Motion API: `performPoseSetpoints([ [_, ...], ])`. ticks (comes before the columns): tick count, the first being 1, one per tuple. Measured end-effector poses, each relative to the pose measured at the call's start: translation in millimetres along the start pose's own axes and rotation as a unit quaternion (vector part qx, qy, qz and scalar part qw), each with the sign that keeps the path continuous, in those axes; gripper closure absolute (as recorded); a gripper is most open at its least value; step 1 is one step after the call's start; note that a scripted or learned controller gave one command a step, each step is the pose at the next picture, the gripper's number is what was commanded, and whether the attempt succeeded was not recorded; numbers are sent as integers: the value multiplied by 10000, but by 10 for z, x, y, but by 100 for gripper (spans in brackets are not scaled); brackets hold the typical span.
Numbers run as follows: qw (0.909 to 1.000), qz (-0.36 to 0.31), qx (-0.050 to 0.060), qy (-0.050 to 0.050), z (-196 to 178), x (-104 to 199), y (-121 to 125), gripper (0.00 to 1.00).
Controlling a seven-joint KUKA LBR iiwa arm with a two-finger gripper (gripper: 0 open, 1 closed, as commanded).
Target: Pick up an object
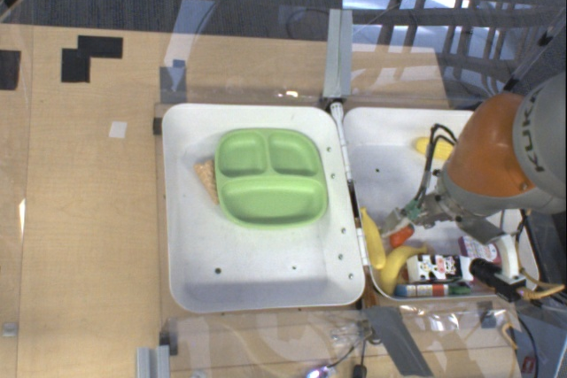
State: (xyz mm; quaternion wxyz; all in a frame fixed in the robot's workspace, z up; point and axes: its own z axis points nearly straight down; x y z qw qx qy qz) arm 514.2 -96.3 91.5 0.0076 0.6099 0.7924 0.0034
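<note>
Low in the right bin (390, 133), lower right of frame, gripper (409, 222) over banana (387, 259); finger state unclear; best lowered squarely, clear of markers (434, 289).

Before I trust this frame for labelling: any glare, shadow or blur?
Camera view: sharp overall; reflections streak the clear panels behind the bins; the green divided plate casts a soft shadow in the left bin; the arm shades clutter in the right bin.
</note>
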Motion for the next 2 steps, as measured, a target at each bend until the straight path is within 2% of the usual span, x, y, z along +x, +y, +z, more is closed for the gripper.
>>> performPoseSetpoints([
  [1,10000,-11,-15,37,-88,29,39,100],
  [2,9993,366,63,36,-1210,529,352,100],
])
